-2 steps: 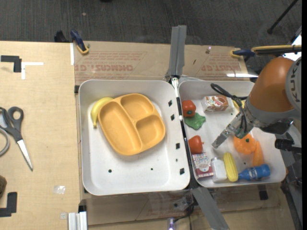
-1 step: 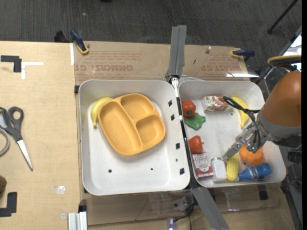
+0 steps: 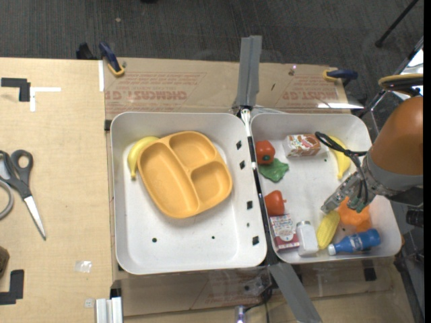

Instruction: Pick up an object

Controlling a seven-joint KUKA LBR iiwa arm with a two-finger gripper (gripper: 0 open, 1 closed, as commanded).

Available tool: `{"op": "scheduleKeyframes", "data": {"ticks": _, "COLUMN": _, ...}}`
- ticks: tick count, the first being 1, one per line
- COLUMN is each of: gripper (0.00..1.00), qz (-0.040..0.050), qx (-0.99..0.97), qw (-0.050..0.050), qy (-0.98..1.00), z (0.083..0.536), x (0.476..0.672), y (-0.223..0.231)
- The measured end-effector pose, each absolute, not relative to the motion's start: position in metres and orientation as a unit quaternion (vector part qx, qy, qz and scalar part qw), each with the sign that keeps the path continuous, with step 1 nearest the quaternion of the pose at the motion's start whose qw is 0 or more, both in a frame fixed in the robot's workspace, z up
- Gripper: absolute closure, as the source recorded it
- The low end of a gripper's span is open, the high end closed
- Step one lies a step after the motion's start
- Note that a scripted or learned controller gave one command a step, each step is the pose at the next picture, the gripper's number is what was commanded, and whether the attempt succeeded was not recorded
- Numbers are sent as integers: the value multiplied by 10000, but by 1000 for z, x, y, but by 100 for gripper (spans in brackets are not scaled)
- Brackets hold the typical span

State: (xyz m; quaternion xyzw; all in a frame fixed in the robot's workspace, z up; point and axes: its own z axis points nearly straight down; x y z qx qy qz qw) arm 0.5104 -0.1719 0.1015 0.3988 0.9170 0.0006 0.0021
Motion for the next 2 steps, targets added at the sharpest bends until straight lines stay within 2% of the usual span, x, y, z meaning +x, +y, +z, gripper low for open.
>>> {"op": "scheduleKeyframes", "data": {"ticks": 1, "gripper": 100, "qz": 0, "qx": 4337, "qw": 6, "qy": 9011, "z": 191, "x": 485, "y": -68}}
{"op": "scheduleKeyframes", "data": {"ticks": 2, "gripper": 100, "qz": -5, "qx": 3496, "qw": 7, "qy": 9369, "z": 150, "x": 542, "y": -101}}
